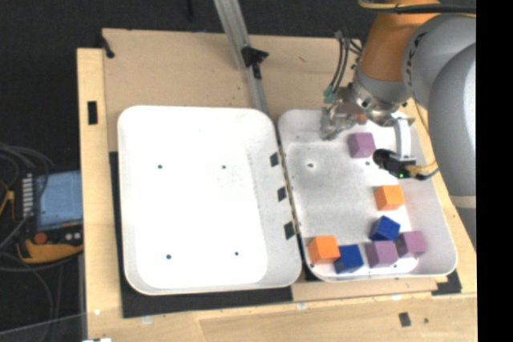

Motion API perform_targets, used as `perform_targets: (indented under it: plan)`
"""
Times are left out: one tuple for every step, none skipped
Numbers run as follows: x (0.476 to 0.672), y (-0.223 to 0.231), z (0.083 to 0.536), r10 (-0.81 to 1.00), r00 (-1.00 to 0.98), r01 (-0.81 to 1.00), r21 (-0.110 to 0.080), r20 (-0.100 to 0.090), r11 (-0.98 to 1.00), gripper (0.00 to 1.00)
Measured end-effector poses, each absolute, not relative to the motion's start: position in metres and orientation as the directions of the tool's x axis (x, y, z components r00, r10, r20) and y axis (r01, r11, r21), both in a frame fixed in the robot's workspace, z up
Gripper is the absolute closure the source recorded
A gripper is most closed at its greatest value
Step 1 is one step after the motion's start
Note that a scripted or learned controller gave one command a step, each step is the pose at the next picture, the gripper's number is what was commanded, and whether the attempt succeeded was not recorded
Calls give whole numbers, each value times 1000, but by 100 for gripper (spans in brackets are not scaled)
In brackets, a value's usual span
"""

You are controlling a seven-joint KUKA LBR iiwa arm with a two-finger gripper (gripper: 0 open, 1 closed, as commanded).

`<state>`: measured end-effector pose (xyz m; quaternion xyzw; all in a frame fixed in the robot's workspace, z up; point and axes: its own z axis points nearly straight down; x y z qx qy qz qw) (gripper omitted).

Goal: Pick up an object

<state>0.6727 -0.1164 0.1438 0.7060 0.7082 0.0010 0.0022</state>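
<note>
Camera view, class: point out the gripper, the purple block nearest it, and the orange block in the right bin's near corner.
gripper (333, 124): camera view, between fingertips.
purple block (361, 144): camera view, top face.
orange block (325, 248): camera view, top face.

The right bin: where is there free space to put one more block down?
The right bin has bare floor in its middle and left, between the purple block above and the orange block below. Its lower right corner is crowded with blocks. The gripper occupies the top edge.
</note>
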Motion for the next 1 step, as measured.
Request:
perform_targets:
  plan:
    - [680, -110, 196, 1000, -4, 1000, 8, -1, 4, 100]
